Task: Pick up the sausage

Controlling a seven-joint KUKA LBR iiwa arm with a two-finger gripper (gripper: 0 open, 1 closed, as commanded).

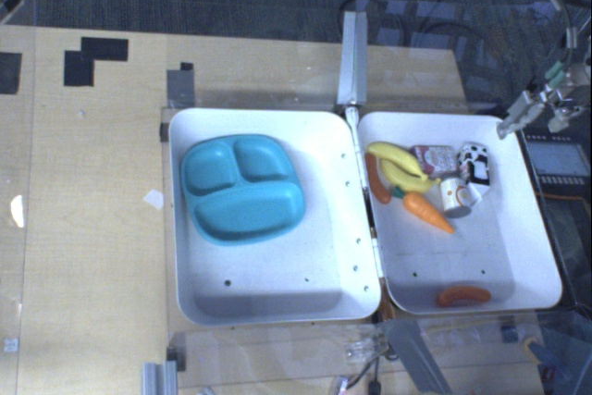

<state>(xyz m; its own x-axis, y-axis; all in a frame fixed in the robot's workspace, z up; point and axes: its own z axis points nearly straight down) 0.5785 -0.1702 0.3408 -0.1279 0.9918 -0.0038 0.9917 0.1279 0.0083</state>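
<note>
The sausage (463, 296), a short red-orange link, lies alone against the front wall of the right bin (518, 236). A second reddish-brown link-shaped item (376, 179) rests along that bin's left wall beside a banana (400, 166). My gripper (534, 107) hangs at the far right edge of the view, above the right bin's back right corner, far from both links and with nothing seen in it.
The right bin also holds a carrot (427, 211), a small white cup (453, 196), a pink pouch (433, 160) and a black-and-white item (474, 164), clustered at the back. A blue divided plate (242, 187) sits in the left bin (268, 287). A metal post (350, 60) stands behind the bins.
</note>
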